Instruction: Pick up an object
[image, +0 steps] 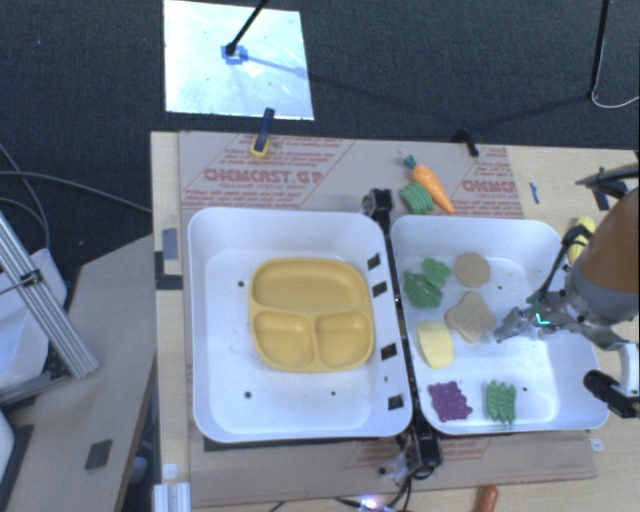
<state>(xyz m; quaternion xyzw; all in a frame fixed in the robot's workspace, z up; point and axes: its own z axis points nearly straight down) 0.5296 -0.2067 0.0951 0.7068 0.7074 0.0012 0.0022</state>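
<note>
I watched through one camera fixed above the bench, looking down at a slant from well back. It took in both bins whole, the left bin and the right bin side by side, with dark floor beyond the far edge. My arm entered from the frame's right.

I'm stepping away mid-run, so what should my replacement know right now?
Gripper: low in the right bin, beside the tan bread slice; jaws unclear, nothing seen held.
Also in that bin: round cookie, green leafy piece, yellow block, purple grapes, green pods.
Left bin: yellow divided tray.
Done: nothing lifted. Left: grasp and lift one.
</note>
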